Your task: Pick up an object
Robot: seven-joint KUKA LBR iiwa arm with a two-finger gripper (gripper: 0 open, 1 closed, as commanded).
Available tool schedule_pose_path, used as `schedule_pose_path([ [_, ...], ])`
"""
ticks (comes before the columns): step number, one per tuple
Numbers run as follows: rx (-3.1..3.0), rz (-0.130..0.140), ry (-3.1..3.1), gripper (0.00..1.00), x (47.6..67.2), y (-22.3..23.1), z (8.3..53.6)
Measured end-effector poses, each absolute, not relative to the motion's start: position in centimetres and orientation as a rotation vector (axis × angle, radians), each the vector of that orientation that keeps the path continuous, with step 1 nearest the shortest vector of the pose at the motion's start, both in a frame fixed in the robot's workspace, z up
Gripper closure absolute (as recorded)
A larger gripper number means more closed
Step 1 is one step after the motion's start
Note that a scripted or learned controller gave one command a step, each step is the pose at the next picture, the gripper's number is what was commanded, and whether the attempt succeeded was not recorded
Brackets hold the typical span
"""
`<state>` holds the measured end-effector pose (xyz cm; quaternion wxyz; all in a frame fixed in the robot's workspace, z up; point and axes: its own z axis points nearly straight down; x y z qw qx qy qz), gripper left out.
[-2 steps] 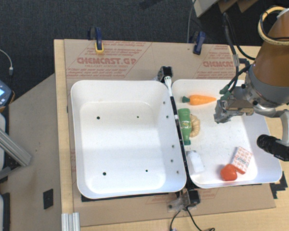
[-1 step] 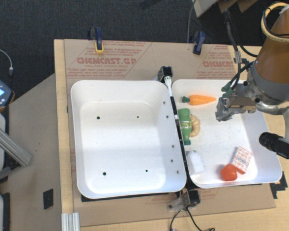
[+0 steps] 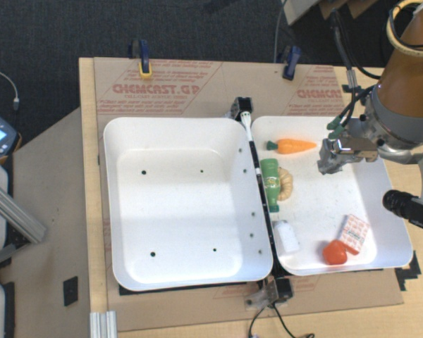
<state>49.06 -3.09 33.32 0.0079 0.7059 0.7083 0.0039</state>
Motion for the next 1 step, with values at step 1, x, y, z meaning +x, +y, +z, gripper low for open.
schedule_pose_path([
  [1, 2.220, -0.006, 2.233, 1.00, 47.83, 3.10, 28.02],
])
